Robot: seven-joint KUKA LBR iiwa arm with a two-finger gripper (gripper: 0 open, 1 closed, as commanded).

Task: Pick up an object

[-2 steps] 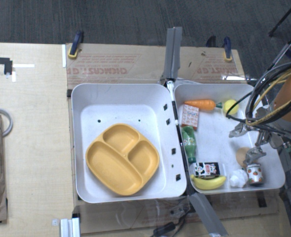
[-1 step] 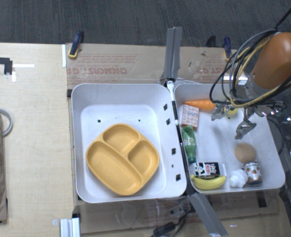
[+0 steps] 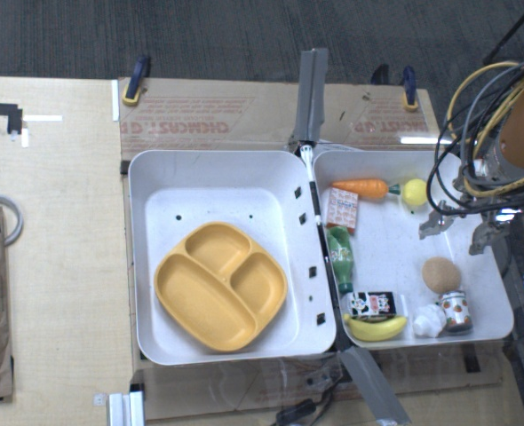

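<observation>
Banana (image 3: 376, 328) against near rim, bare floor behind.

You see the gripper (image 3: 458, 231) hovering open above the right bin (image 3: 502, 327), near the brown ball (image 3: 440, 274); a yellow tray (image 3: 219, 285) fills the left bin (image 3: 146, 238).

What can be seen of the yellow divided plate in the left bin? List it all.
The yellow divided plate looks like matte plastic, rounded, with raised ridges splitting it into three compartments, all bare. It lies flat and face up on the floor of the left bin, turned at an angle, toward the bin's near left part. Nothing rests on it and it looks undamaged.
</observation>
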